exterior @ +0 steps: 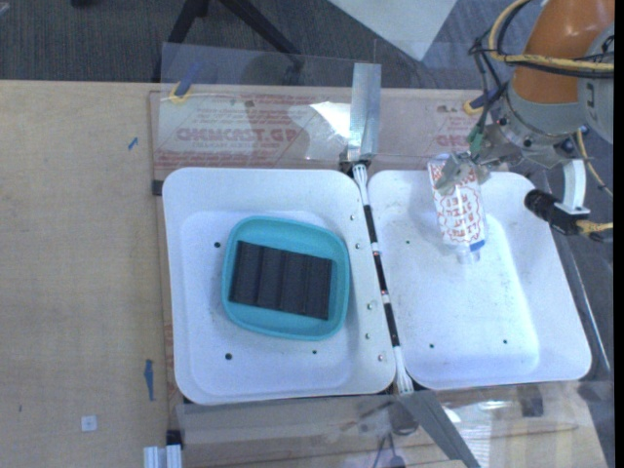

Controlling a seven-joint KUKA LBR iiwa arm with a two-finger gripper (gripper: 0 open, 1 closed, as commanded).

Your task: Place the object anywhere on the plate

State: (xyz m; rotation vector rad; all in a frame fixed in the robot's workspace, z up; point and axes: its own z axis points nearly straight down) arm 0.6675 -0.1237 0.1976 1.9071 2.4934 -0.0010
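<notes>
Bench wood (68, 261) takes up the near and left side, and the two white bins sit on it side by side. Nearest of the task's things is the teal plate (288, 277), lying flat in the left bin (195, 359) with a dark ribbed insert (283, 280) across its middle; nothing else rests on it, so the placing is not yet done. Further back, in the right bin (487, 339), a small clear plastic bottle (461, 214) with a red-and-white label and a blue cap hangs tilted, cap toward the near side, well apart from the plate. Its upper end sits in the gripper (456, 175), whose fingers appear closed on it, though the spot is cluttered and small. Whether the bottle's cap end touches the bin floor cannot be told. By my reading the grasp is made; the lift, the carry across the divider (375, 261) and the release over the plate all remain.
</notes>
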